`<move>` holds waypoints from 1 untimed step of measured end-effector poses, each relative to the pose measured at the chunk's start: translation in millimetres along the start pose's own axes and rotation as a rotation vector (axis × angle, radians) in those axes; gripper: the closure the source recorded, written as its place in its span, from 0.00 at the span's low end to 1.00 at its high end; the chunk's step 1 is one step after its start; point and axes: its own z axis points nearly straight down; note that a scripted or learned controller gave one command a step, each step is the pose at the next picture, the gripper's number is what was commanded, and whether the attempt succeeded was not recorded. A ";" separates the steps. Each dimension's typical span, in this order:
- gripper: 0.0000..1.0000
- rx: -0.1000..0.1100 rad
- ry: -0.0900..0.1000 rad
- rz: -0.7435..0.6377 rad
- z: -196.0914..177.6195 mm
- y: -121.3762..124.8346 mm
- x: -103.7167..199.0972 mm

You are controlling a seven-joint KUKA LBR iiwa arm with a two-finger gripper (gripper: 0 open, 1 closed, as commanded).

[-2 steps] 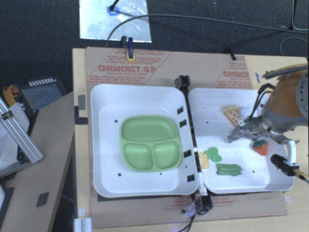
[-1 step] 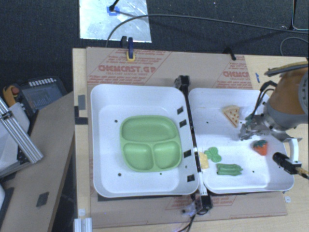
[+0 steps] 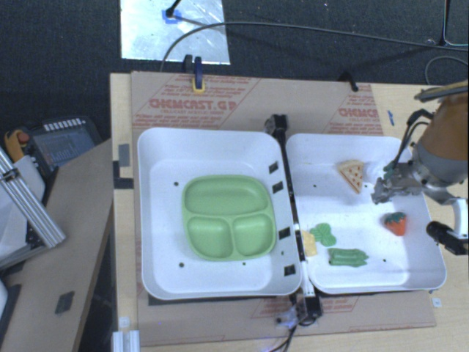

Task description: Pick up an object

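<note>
Handling estimate for the nearest candidate, the pizza-slice toy [image 3: 352, 174]: probably light, rigid moulded plastic, flat and thin — low profile against the bin floor, so little height to catch. Likely slick surface. Best taken across the two long slanting edges near the wide crust end, where the width fits between the fingers; tip end too narrow and apt to squirt out.

Appearance: small tan wedge with reddish dots, crust edge uppermost in the view, point aimed toward the gripper side.

Position relative to the gripper [image 3: 382, 191]: just beside it, to the left and slightly farther up the view, not touching. Resting on the floor of the right bin [image 3: 410, 281].

Other candidates, same bin:
- Red-orange strawberry-like toy [image 3: 396, 224] — near, below the gripper in the view; rounded, likely to roll.
- Green pea pod [image 3: 346, 257] and green leafy piece [image 3: 322, 235] (beside a small yellow piece [image 3: 310, 245]) — well apart, lower left of the gripper.

Gripper state: cannot tell — tip small and dark against the bin, spacing unresolved. Nothing visibly held.

Left bin [image 3: 157, 196] holding a green divided plate [image 3: 225, 217], well apart to the left.
</note>
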 end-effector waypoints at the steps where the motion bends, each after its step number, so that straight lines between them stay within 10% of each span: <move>1: 1.00 -0.003 -0.001 -0.001 -64.4 0.1 -3.1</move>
